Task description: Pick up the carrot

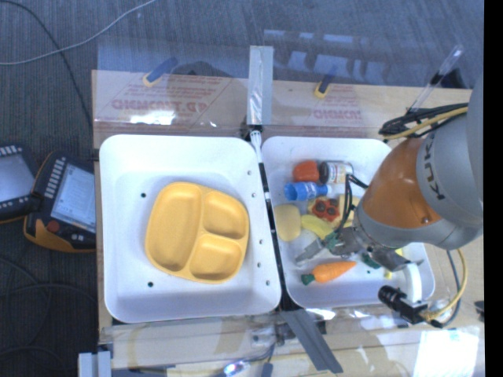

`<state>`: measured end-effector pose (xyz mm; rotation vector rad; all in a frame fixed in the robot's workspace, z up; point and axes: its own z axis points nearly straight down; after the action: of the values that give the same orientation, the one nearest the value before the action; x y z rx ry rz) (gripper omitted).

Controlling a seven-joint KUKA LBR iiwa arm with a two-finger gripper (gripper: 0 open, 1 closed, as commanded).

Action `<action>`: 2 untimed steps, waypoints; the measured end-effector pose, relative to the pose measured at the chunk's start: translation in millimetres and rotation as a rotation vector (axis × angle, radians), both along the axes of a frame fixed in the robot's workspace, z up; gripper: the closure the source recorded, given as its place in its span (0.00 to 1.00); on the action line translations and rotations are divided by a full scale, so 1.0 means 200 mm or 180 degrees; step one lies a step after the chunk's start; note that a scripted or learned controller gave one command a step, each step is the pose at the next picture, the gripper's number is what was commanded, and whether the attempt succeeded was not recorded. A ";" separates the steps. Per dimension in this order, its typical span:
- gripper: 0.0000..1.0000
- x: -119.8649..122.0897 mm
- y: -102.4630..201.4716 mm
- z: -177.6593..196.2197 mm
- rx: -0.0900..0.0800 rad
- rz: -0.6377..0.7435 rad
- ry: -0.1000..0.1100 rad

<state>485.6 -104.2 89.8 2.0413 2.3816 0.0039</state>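
A handheld control pendant (64, 203) with a pale screen and orange underside is seen on the grey carpet, well to the left of the left bin (118, 273). Inside that white bin a yellow divided tray (196, 230) with three compartments is laid, slightly tilted, near the middle. Behind the left bin, clear plastic sheeting (165, 100) printed with red lettering is spread over the bench; the lettering is seen mirrored and cannot be read with certainty. A metal strip (260, 85) is stood between the two sheets, behind the seam where the left bin meets the right bin (369, 295).

To the right of the left bin, in the right bin, a cluster of toy items is gathered: an orange-red piece (306, 170) and a small clear jar (336, 171) toward the back, a blue bottle (305, 191) just in front of them, a pale yellow round piece (287, 222) nearest the shared wall, and a yellow piece (318, 226) beside it. The carrot (332, 271), orange with a green tip, is laid flat toward the front of the right bin. The gripper (330, 243) is positioned just behind the carrot, its state is not clear from the view, and the carrot is not seen between its fingers. Part of the letters "KU" is visible on the arm's orange band (397, 195)
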 end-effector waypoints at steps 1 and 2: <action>1.00 0.01 0.00 0.05 0.0002 0.0000 -0.0013; 0.00 0.01 0.00 0.05 0.0002 0.0000 -0.0013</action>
<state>487.3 -103.5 99.6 2.0398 2.3795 0.0087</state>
